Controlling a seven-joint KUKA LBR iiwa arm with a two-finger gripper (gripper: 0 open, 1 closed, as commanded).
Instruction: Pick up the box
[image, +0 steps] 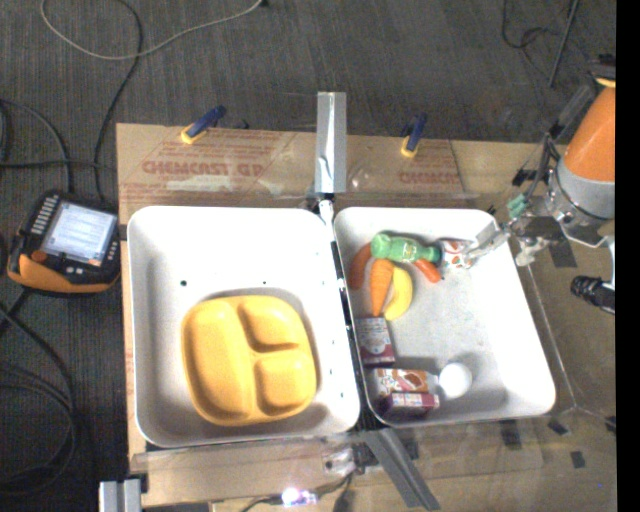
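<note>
two shallow white bins sit side by side on a brown bench, touching along a shared middle rim. the left bin (150, 300) contains one item: a yellow tray (250, 357) with three compartments, lying flat toward the near half. the right bin (520, 330) contains the rest. two dark red boxes lie against its left wall: an upper box (376, 339) about midway down, and a lower box (404, 390) in the near left corner, just beside it. one white ball (454, 379) rests touching or nearly touching the lower box's right end. in the far half, one green bottle (404, 247) lies on its side, with two orange carrots (378, 280) and one yellow piece (399, 293) clustered below it. one small red-and-white carton (455, 254) lies just right of the bottle. the gripper (497, 232) reaches in over the far right rim, its tip near the small carton and well apart from both boxes; whether its fingers are parted or closed cannot be told, and nothing is seen between them. one handheld pendant (65, 242) lies on the floor to the left, and two clamps (202, 124) hold the bench's far edge.
</note>
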